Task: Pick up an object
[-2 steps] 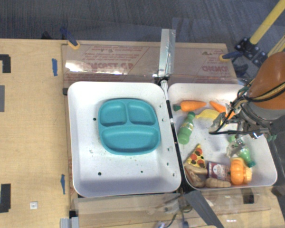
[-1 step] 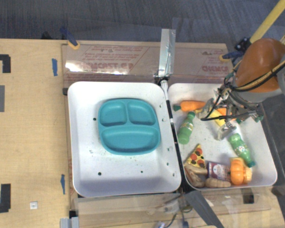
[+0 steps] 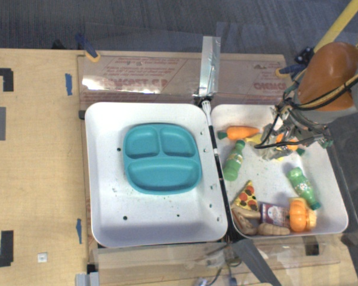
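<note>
The right bin (image 3: 337, 177) holds several toy foods. A carrot (image 3: 241, 132) lies at its far left, with a green bottle (image 3: 233, 161) just below it. A second green bottle (image 3: 302, 186) lies right of centre. Along the near side are a pizza slice (image 3: 246, 196), a dark jar (image 3: 273, 213) and an orange pumpkin-like toy (image 3: 299, 214). My gripper (image 3: 284, 139) hangs low over the bin's far right part, right of the carrot, with small orange and yellow pieces (image 3: 281, 152) showing under it. Cables and the wrist hide its tips.
The left bin (image 3: 101, 177) bears a teal divided plate (image 3: 162, 158). A metal divider (image 3: 210, 64) stands behind the gap between the bins. Brown bench surface (image 3: 30, 159) extends to the left. The arm's orange band (image 3: 328, 76) rises over the right bin's far corner.
</note>
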Robot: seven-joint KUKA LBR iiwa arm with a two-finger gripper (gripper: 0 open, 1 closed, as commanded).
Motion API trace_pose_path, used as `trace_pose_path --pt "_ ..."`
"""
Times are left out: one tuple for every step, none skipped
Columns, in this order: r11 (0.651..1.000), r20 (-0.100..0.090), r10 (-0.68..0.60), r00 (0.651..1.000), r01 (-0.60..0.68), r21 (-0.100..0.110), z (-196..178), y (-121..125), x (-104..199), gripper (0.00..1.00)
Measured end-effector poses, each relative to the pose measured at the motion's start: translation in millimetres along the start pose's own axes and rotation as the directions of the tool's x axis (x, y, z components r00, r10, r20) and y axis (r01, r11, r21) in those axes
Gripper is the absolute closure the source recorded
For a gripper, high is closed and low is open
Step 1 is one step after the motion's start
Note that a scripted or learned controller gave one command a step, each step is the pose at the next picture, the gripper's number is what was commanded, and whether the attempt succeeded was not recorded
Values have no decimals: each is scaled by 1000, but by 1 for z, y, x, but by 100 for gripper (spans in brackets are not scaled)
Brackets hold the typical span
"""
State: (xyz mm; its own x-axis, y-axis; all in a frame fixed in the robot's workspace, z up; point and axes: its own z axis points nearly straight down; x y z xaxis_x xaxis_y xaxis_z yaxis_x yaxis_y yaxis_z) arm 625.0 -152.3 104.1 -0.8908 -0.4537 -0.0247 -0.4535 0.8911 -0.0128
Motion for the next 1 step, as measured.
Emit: trace_pose_path --pt "993 -6 -116 993 116 -3 -131 54 10 100"
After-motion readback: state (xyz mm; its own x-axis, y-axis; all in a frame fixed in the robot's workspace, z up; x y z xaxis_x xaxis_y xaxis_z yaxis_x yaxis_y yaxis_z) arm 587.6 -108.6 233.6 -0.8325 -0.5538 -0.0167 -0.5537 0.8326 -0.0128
